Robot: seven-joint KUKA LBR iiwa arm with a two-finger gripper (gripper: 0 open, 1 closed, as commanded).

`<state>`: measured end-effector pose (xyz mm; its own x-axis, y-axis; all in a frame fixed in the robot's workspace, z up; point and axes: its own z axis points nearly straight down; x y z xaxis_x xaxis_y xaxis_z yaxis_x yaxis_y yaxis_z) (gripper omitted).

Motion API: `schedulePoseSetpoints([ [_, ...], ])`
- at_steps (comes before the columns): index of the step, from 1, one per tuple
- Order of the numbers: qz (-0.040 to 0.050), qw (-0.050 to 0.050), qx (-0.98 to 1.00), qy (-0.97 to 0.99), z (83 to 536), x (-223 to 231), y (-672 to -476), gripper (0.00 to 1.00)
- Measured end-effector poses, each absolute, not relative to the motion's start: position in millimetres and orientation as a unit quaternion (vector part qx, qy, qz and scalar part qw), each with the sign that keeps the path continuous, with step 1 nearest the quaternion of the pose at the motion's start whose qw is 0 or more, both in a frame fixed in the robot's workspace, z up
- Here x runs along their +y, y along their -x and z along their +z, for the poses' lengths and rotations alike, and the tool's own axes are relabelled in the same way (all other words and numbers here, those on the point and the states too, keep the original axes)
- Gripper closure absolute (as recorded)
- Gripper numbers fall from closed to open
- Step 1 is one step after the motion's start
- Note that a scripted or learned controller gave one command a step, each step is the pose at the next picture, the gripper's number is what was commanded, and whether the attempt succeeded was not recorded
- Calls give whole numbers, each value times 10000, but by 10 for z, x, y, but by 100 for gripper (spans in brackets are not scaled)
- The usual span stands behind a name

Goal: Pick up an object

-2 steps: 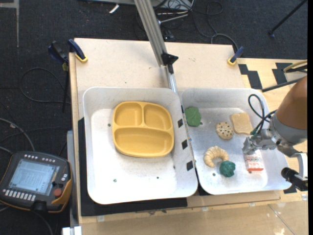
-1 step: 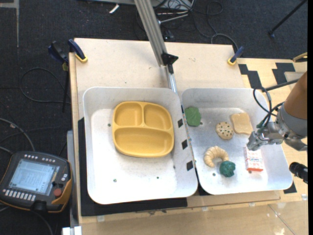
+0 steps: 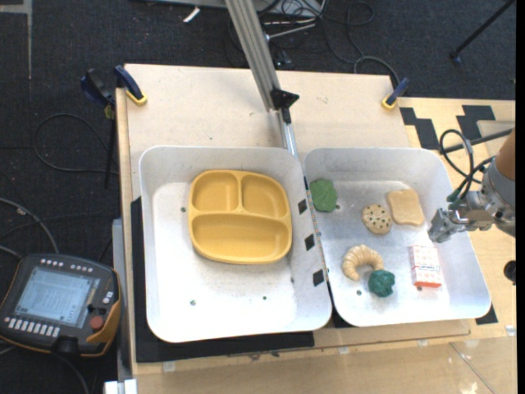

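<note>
The right bin (image 3: 410,162) holds several toy foods: a green leafy piece (image 3: 323,194), a round cookie (image 3: 376,217), a slice of toast (image 3: 405,206), a croissant (image 3: 362,260), a dark green lump (image 3: 381,282) and a small red-and-white carton (image 3: 425,267). My gripper (image 3: 443,224) hangs at the right bin's right edge, just above the carton and right of the toast. Nothing shows between its tips.
A yellow divided plate (image 3: 240,216) lies in the left bin (image 3: 164,245). A metal pole (image 3: 254,43) slants across the bench's back. A teach pendant (image 3: 53,298) rests on the floor at lower left. Cables run along the right side.
</note>
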<state>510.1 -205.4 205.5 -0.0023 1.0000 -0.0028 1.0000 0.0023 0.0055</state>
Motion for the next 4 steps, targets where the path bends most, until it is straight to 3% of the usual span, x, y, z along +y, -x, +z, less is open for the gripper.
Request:
schedulePoseSetpoints([
  [1, 2, 6, 7078, -7064, 2051, -2052, -5108, 100],
  [2, 9, 1, 7099, -7043, 2156, -1583, -5144, 100],
  [3, 5, -6, 7098, -7044, 2203, -1069, -5030, 100],
  [4, 12, -1, 7105, -7037, 2277, -460, -5093, 100],
])
